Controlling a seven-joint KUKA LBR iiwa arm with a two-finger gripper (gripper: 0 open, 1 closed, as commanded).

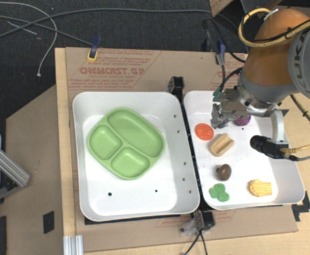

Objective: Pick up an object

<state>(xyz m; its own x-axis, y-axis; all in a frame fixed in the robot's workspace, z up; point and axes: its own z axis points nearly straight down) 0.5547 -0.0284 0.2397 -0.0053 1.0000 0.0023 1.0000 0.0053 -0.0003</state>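
In the right bin (290, 193), the tool (222, 117) hangs low, just above the orange tomato-like piece (204, 131); whether it is open or closed, I cannot tell. Just right of the tomato lies a hot-dog bun (221, 144); a purple piece (243, 120) peeks out beside the tool.

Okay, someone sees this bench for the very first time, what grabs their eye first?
Probably the green divided plate, lying alone in the left bin. Next, the big grey arm with its orange band reaching in from the right, its gripper low over the right bin's far end. Below it sits a scatter of small toy foods, such as an orange tomato, a hot dog and yellow fries.
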